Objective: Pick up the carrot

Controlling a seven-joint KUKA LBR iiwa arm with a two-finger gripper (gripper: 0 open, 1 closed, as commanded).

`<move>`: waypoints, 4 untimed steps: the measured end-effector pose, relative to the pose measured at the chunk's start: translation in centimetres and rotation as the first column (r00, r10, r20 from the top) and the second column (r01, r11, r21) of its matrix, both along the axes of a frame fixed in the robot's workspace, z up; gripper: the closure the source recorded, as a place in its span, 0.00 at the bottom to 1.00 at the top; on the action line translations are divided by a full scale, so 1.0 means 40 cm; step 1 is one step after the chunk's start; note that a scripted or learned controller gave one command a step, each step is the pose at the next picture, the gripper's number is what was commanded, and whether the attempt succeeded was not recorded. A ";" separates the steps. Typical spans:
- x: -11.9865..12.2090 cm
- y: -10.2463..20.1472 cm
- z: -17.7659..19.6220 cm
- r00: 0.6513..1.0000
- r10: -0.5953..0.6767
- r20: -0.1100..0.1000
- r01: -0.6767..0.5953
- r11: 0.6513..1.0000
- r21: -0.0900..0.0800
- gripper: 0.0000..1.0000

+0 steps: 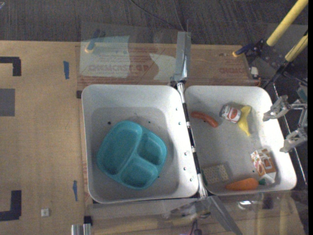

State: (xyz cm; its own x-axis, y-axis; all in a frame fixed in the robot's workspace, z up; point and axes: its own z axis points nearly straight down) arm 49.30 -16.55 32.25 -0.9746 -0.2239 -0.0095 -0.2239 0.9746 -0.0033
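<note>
Evenly lit from above, moderately bright, with a slightly washed, cool cast. White bins (132, 99) near overexposure along the rims, paler at the walls, greyer across the floors. Soft shadow pooled beneath the teal divided plate (131, 153) toward the lower right, edges diffuse. Faint glare and pale reflections on the clear plastic sheet (128, 55) behind the bins, washing out the print beneath. Mild softness overall, fine detail smeared; small items in the right bin (279, 131) grainy. Dark carpet (146, 6) at top dim and noisy. Slight blur at the gripper (286, 126) by the right edge.
</note>
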 end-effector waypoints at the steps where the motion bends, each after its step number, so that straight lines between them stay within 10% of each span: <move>1: 0.000 0.000 0.000 1.000 0.000 0.000 0.000 1.000 0.000 0.00; 2: 0.004 -0.002 0.030 1.000 -0.004 0.010 0.004 1.000 -0.001 1.00; 3: 0.004 -0.002 0.029 1.000 -0.004 0.010 0.004 1.000 -0.001 0.00; 4: 0.023 0.019 -0.294 0.925 0.380 -0.007 -0.380 0.925 0.001 0.00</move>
State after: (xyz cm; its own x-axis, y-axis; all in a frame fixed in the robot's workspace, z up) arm 50.22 -15.79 20.48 -0.8166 -0.5772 -0.0031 -0.5772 0.8166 -0.0008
